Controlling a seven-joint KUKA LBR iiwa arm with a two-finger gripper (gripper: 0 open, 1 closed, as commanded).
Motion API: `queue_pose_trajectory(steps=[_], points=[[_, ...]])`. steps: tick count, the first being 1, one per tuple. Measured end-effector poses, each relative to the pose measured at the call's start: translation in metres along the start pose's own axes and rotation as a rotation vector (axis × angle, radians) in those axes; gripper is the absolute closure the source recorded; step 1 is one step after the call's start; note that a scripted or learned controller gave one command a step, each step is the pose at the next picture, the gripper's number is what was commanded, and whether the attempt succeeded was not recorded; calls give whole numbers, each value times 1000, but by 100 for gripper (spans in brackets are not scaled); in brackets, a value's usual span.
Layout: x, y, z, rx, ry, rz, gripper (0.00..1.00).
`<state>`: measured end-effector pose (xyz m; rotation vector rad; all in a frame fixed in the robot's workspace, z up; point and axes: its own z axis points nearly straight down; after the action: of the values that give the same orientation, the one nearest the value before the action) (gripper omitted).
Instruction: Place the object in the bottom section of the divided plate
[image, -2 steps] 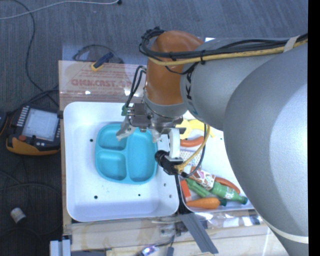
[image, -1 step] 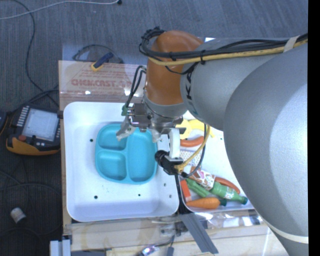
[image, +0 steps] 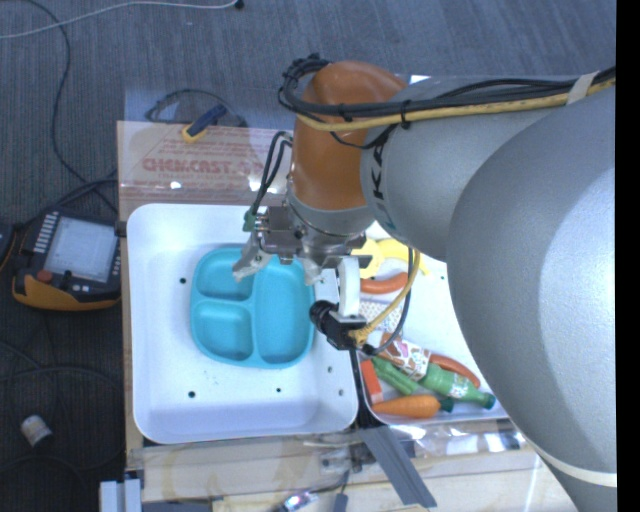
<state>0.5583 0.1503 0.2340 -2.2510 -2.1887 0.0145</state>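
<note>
At the far edge of the bench, just behind the left bin, a flat cardboard sheet (image: 190, 165) carries red block lettering that reads roughly "CHEMCAST"; the middle letters are blurred, so I cannot vouch for every one. On the grey arm (image: 385, 165), just below the orange band, dark letters run sideways along the casing; a "K" is clear and the rest turns away from me. The small packet (image: 408, 352) in the right bin has red and white printing, too small to read. The handheld pendant's (image: 68, 258) screen shows nothing legible.
</note>
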Motion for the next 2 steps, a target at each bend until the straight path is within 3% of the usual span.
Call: queue_pose_trajectory(steps=[2], points=[[0,0,0,0,0,0,0]])
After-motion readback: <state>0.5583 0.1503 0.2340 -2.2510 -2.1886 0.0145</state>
